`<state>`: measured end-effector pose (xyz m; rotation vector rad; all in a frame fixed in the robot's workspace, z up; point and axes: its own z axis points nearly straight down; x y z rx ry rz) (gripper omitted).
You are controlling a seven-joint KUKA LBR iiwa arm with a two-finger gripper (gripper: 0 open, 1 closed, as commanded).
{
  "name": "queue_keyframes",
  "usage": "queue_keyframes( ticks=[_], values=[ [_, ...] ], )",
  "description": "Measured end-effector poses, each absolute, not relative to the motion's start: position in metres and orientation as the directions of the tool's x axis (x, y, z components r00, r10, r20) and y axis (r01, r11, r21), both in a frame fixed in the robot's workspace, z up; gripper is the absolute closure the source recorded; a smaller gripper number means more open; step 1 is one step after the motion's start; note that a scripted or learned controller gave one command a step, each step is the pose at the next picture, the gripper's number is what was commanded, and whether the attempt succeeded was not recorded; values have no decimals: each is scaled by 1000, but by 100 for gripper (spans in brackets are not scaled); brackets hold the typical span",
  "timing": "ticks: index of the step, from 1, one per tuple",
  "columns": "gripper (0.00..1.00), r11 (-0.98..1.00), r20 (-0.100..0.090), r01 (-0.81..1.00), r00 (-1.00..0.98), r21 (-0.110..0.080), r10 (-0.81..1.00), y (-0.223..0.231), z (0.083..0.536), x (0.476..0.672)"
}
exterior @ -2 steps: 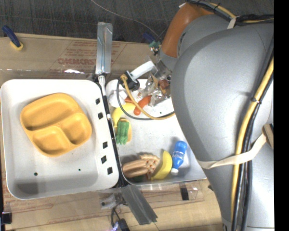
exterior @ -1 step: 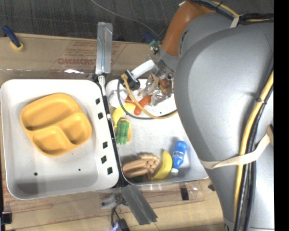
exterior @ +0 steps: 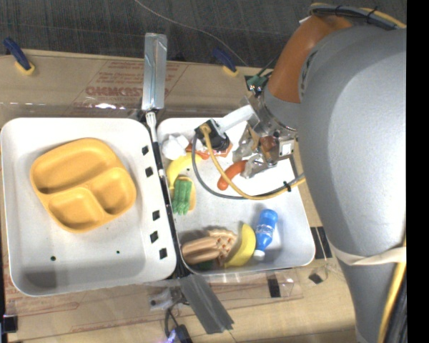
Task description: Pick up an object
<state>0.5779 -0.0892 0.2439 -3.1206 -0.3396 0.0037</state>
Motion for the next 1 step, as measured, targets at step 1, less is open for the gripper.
queue_keyframes(
  ticks=[1],
  values=[
    [100, -965, -9, 263, 965, -3, 263, -147, 187, 512]
  ],
)
